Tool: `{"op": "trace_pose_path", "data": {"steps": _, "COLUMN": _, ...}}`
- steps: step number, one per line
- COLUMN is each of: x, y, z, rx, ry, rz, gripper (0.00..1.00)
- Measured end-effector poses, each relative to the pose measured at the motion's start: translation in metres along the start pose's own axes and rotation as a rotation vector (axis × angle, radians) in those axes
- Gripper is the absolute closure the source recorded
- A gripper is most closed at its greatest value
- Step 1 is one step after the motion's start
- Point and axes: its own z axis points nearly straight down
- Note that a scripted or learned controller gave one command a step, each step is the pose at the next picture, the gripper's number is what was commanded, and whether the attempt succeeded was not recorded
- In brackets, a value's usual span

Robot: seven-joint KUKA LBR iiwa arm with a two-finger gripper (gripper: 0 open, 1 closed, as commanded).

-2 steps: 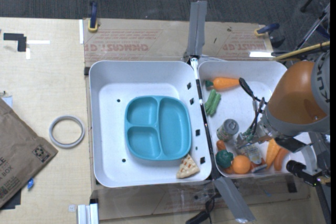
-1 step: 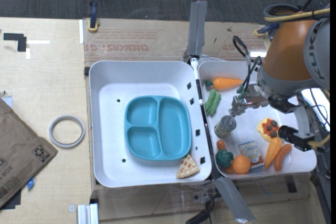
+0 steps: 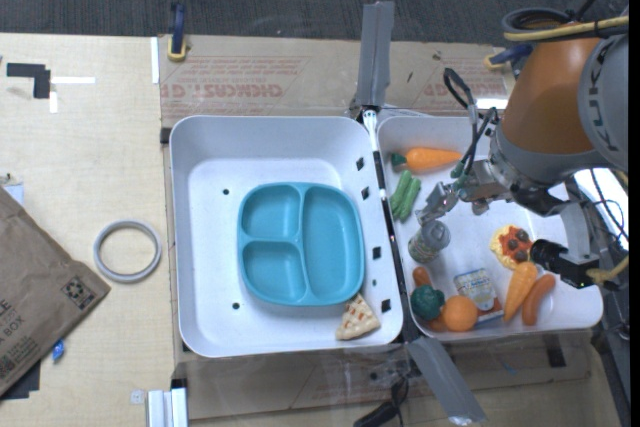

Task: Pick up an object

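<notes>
My gripper [image 3: 438, 207] hangs low over the middle of the right bin [image 3: 590, 320], reaching in from the right. Just below its tip stands a small grey can [image 3: 430, 241]; whether they touch is unclear. To its left lie green bean pods [image 3: 404, 195], and an orange carrot [image 3: 432, 158] lies behind it. Nearer the front of that bin are a broccoli floret [image 3: 427, 300], an orange [image 3: 459, 313], a small carton [image 3: 475, 287], a fruit tart [image 3: 512, 245], a second carrot [image 3: 518, 287] and a red sausage [image 3: 538, 298].
The left bin [image 3: 200, 215] holds a blue divided plate [image 3: 302, 243] and a pizza slice [image 3: 357, 319] at its front right corner. A tape ring [image 3: 127, 249] and a brown paper bag [image 3: 35, 295] lie on the bench at the left.
</notes>
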Motion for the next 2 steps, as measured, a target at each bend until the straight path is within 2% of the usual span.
{"op": "trace_pose_path", "data": {"steps": 1, "x": 0.023, "y": 0.011, "z": 0.000, "rx": 0.001, "ry": -0.001, "rz": 0.060, "gripper": 0.00}}
{"op": "trace_pose_path", "data": {"steps": 2, "x": -0.057, "y": 0.030, "z": 0.099, "rx": -0.002, "ry": 0.000, "rz": -0.062, "gripper": 0.00}}
